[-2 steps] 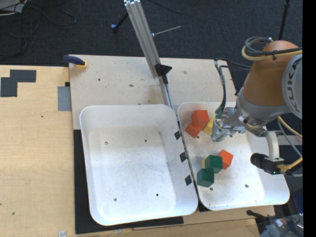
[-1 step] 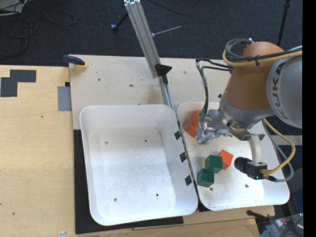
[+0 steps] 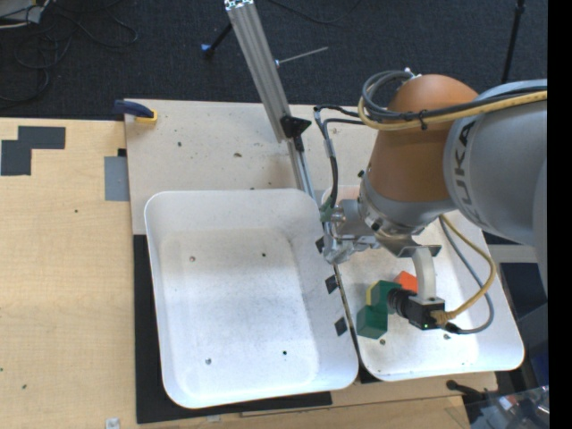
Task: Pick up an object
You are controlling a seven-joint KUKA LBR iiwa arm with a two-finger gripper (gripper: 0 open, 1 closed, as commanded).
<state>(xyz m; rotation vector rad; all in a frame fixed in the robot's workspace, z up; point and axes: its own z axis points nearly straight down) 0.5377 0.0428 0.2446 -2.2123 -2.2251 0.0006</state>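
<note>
The grey arm with its orange band (image 3: 420,123) reaches over the right bin (image 3: 496,351) and hides most of it. My gripper (image 3: 337,242) shows as a metal piece under the wrist, close to the bin's left wall. In the right bin lies a green block (image 3: 372,321), with a second green piece (image 3: 385,291) just behind it and a small orange object (image 3: 407,281) to the right of that. These objects sit below and to the right of the gripper, apart from it. I see nothing held.
The left bin (image 3: 179,213) lies beside the right one, its floor speckled with dark dots. A slanted aluminium pole (image 3: 264,65) rises behind the bins. A black cable plug (image 3: 420,312) hangs by the green block. A blue clamp (image 3: 134,109) sits at the bench's back left.
</note>
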